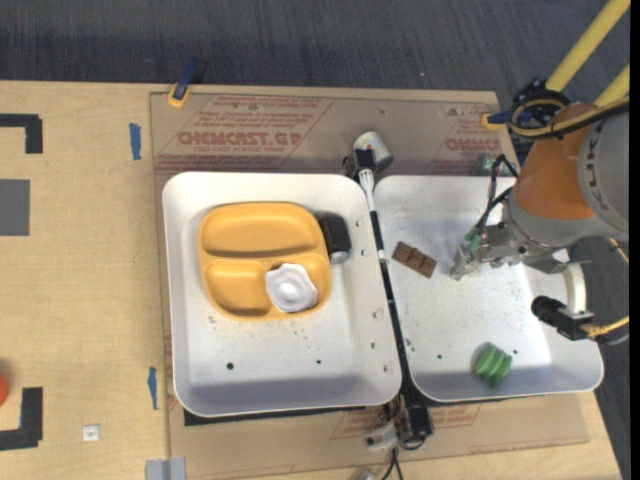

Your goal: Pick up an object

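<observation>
Two white bins sit side by side on a brown board. Left bin (190,298) holds a yellow divided tray (250,243) with a white cup (291,288) on it. Above the right bin (570,373), the gripper (468,258) hangs low — whether it grips anything, I cannot tell. A brown block (413,259) lies just to its left; a green object (492,364) lies nearer the front rim, well apart.

We see dark blue-grey carpet (300,18) beyond a pale wooden surface (80,268) marked with black tape (25,133) and blue tape (135,140), under a brown printed sheet (250,128).
</observation>
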`<control>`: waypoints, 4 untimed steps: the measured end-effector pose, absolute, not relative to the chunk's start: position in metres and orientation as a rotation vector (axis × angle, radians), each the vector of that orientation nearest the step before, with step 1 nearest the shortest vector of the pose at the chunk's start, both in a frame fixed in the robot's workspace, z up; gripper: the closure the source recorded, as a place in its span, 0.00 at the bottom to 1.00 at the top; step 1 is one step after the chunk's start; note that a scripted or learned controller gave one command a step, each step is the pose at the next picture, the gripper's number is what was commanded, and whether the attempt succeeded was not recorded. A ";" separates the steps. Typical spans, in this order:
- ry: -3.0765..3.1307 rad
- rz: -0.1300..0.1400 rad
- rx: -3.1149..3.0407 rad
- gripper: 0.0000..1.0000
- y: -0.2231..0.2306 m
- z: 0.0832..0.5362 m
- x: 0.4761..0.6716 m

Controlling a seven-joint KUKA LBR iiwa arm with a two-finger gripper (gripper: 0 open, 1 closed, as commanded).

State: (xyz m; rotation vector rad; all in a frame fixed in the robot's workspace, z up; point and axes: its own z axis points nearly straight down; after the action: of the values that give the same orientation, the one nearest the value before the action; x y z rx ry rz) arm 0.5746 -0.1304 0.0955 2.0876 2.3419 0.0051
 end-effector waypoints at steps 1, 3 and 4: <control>2.342 0.005 2.088 0.00 -0.130 0.095 0.575; 2.095 0.002 2.341 0.00 -0.092 0.085 0.667; 1.766 -0.002 2.601 0.00 -0.108 0.085 0.615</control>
State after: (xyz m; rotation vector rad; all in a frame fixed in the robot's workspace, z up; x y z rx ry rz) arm 0.6147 -0.1079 0.0849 2.6010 1.7662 -0.0025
